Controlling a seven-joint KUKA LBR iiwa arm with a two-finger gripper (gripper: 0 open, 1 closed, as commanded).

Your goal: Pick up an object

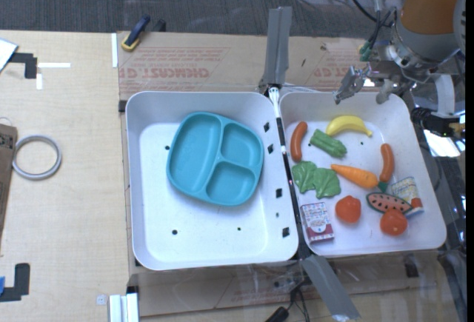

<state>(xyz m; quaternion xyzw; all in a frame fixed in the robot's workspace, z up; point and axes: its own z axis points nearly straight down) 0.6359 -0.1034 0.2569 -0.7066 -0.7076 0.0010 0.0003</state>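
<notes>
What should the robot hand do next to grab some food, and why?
Probably lower toward the yellow plastic banana. The open two-finger gripper hovers above the far edge of the right white bin, holding nothing, and the banana is the nearest toy, lying with some space around it.

The two shallow white bins [148, 239] looked like smooth, slightly glossy plastic. The teal divided plate [215, 158] was matt plastic. The yellow banana [348, 125] and orange carrot [354, 175] seemed smooth toy plastic. Brown printed cardboard [200, 65] looked matt; the pale benchtop [59, 239] resembled light wood.
</notes>
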